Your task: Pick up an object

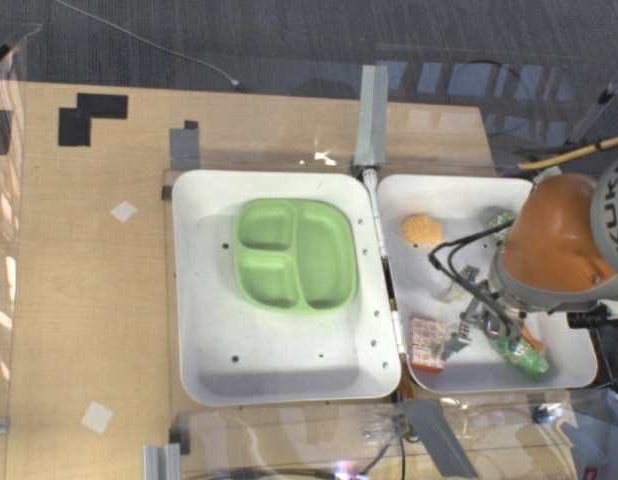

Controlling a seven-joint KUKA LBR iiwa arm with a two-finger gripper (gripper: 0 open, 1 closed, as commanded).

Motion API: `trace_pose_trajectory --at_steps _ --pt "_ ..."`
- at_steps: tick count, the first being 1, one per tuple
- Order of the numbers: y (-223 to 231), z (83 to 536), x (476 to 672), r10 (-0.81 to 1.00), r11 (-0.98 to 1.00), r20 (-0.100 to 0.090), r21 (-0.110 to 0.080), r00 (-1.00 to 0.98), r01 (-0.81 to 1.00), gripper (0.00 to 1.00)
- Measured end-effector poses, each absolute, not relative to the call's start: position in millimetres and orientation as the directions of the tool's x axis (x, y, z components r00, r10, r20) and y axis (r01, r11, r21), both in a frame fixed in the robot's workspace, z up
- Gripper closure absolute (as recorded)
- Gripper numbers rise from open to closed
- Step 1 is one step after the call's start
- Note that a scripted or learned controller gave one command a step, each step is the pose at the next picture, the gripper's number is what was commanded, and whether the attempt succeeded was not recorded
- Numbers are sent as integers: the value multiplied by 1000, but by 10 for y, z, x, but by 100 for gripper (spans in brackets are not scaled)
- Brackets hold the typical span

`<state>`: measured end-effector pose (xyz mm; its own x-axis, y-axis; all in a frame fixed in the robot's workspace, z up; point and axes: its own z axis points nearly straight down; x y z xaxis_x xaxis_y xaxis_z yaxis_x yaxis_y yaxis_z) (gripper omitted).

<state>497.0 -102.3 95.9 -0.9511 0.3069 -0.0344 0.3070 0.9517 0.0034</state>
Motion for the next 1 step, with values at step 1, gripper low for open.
trace_pose_trajectory --at_steps 1 --pt "-1002 950 4942 521 853 -27 5 -853 521 0"
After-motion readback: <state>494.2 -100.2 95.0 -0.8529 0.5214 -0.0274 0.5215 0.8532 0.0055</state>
